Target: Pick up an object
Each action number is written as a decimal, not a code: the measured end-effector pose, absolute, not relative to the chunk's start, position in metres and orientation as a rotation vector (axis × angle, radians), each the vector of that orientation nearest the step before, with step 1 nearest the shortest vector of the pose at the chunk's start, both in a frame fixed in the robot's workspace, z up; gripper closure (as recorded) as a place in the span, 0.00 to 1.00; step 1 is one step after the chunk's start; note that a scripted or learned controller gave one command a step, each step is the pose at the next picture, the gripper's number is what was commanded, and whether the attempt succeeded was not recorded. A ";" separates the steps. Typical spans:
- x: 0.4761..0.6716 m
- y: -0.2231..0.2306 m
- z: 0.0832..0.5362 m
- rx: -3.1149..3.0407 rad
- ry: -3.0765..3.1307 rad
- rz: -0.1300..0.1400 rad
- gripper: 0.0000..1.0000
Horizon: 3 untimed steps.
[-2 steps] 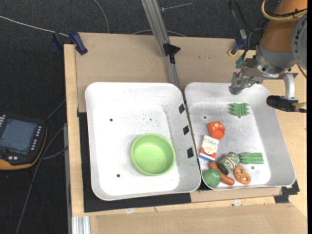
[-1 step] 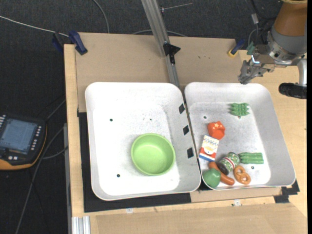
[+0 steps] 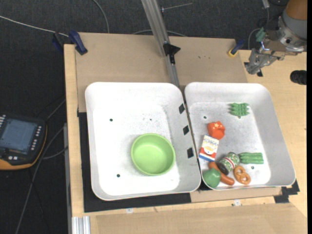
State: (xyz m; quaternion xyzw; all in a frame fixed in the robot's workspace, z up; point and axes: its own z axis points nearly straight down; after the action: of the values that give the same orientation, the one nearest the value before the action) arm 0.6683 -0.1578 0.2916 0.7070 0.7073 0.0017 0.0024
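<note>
Well, I had the claw [image 3: 254, 67] parked above the desk [image 3: 126, 57], beyond the far right corner of the right bin [image 3: 273, 106], and I could not tell how it stood. Nothing hung from it. The nearest object was the green toy [image 3: 239, 109], lying toward me and slightly left of the claw, its long axis running across the bin; the others crowded the near end, well apart from it.

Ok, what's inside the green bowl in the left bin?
The green bowl in the left bin shows a bare green inside. The bin floor under the bowl is covered.
</note>
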 end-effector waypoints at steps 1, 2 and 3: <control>0.671 -0.101 0.292 2.217 2.227 0.002 1.00; 0.673 -0.047 0.272 2.217 2.227 0.001 1.00; 0.662 0.002 0.260 2.217 2.227 0.001 1.00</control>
State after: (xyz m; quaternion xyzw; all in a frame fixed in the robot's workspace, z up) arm 0.6618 0.0015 0.2603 0.7056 0.7086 0.0004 -0.0004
